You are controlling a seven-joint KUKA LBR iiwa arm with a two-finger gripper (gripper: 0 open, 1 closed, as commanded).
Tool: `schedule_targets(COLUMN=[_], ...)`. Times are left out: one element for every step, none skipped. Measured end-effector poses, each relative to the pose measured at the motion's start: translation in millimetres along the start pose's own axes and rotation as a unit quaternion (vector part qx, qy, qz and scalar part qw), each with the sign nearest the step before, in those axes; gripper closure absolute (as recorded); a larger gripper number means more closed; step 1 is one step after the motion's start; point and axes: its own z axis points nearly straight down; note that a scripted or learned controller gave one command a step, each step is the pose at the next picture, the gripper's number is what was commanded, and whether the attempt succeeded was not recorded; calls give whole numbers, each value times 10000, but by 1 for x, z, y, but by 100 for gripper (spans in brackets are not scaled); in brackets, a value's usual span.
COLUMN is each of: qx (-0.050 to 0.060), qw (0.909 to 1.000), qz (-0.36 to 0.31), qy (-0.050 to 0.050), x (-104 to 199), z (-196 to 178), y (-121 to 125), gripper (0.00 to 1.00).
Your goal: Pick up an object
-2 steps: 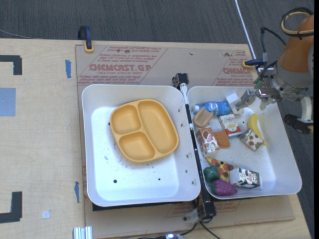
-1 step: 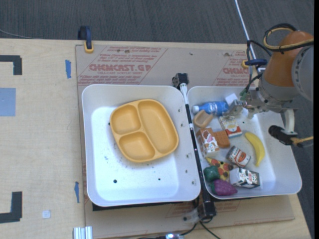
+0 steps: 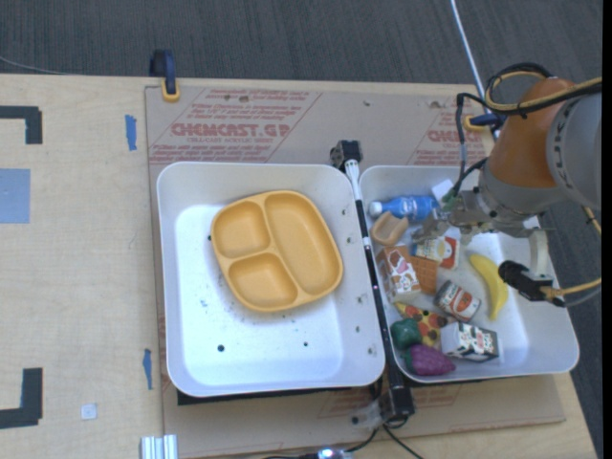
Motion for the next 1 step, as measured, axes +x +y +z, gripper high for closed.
schedule_targets(qx=[-37], qw=[10000], qz=[7], qy=[-16], x=[-1], z=[-12], y=[2], gripper=[100])
